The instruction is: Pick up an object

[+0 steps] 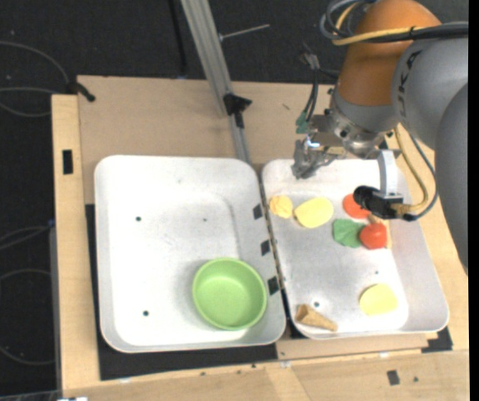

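My gripper [306, 164] hangs over the far left corner of the right bin [415, 307], just above and behind a small yellow piece [282, 206] and a larger yellow piece [313, 213]. I see nothing in it. Further right lie a red piece [356, 207], a green piece [347, 233] and another red piece [374, 236], close together. Near the front of the same bin rest a yellow piece [379, 299] and a tan cone [315, 317].
A green bowl [229, 293] sits in the front right part of the left bin [139, 190]. A slanted metal pole [214, 65] rises behind the bins. Black cables and a connector [377, 199] hang from the wrist over the right bin.
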Controlling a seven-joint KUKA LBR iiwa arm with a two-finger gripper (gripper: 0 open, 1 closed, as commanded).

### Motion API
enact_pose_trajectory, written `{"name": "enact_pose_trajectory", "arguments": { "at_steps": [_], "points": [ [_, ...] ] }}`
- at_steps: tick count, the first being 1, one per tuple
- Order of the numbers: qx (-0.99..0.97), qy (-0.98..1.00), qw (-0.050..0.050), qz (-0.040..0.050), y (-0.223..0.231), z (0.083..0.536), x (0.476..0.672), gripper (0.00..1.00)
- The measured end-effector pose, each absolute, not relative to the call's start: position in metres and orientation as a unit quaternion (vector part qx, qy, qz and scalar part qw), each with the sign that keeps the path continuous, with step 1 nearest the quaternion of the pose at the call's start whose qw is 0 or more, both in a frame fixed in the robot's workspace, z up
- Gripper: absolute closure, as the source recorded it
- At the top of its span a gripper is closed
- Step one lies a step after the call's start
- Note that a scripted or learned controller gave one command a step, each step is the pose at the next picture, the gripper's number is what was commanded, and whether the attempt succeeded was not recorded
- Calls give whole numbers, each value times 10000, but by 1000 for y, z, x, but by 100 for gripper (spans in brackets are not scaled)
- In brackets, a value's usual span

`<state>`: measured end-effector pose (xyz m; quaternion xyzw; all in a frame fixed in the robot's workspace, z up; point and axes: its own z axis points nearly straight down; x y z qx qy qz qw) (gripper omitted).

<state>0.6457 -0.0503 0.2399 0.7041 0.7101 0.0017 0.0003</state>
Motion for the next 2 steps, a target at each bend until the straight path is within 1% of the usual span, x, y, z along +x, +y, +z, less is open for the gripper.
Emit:
{"name": "enact_pose_trajectory", "arguments": {
  "at_steps": [1, 2],
  "points": [
    [7046, 7096, -7, 1, 3, 230, 650, 100],
    [7041, 7101, -1, 9, 64, 227, 653, 100]
  ]
}}
